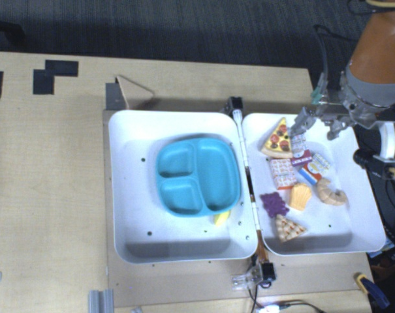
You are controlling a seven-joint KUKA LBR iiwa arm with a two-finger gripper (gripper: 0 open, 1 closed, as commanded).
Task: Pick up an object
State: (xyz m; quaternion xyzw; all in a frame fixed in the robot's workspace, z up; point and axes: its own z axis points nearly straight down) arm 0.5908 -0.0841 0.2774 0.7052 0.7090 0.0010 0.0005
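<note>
Two white bins sit side by side on your desk (53, 175). In the camera view, your hand (300, 130) hangs over the right bin (363, 194), just above the pizza slice (277, 139); whether it is spread or pressed together, you cannot tell. You look to be in the approach step: next, descend onto one toy and close. Left of the pizza slice lies a blue tray (198, 175). Dark carpet (184, 12) lies beyond.

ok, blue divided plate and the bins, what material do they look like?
Blue plate: likely molded plastic, uniform colour, soft sheen, rounded compartment edges. Left bin and right bin: smooth white, probably plastic or coated metal; rounded corners and mild glare, can't tell which.
</note>
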